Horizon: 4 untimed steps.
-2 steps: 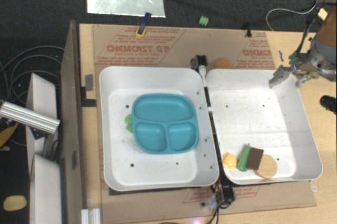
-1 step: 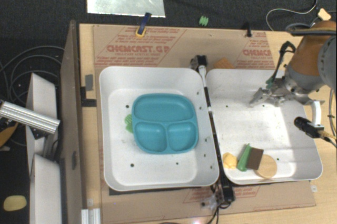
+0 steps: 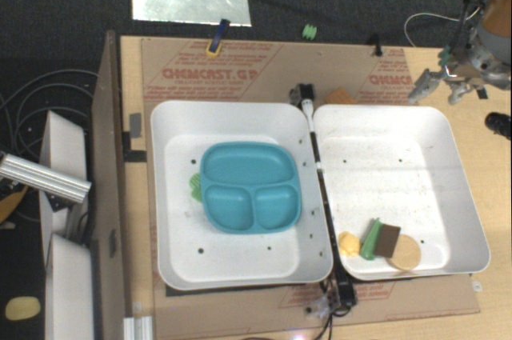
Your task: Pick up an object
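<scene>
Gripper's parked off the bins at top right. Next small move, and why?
Probably swing the gripper left and toward the near corner of the right bin, until it is above the cluster there: yellow piece, green stick, brown block, tan disc. It hangs beyond that bin's far right corner, well away from them, holding nothing.

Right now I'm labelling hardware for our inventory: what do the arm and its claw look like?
At the camera view's upper right, the arm is grey metal with an orange band above the wrist. A thin pale cable loops beside it. The claw is silvery grey, with two short prongs.
</scene>
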Tool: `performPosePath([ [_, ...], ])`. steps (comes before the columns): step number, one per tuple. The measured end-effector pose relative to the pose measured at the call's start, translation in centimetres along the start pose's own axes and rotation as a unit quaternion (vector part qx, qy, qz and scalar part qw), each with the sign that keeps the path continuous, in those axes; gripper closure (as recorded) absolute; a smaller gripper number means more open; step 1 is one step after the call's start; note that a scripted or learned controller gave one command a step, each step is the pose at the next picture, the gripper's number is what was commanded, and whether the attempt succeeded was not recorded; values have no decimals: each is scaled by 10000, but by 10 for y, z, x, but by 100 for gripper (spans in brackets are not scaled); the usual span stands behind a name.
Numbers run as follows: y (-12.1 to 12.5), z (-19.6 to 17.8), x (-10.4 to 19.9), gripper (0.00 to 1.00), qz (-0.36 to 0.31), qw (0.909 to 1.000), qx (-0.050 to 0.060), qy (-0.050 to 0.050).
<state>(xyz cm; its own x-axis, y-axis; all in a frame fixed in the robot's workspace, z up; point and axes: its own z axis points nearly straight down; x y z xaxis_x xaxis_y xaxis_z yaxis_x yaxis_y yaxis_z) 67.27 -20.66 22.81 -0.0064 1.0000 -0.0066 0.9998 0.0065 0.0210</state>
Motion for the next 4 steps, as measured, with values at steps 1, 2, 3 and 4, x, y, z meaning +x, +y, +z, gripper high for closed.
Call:
performPosePath([
  [1, -8, 131, 2, 0, 8, 9999, 125, 38],
  [2, -5, 112, 1, 100, -4, 10000, 71, 20],
  [3, -5, 113, 1, 0, -9, 10000, 75, 19],
  [4, -23, 144, 44, 0, 0, 9999, 112, 39],
])
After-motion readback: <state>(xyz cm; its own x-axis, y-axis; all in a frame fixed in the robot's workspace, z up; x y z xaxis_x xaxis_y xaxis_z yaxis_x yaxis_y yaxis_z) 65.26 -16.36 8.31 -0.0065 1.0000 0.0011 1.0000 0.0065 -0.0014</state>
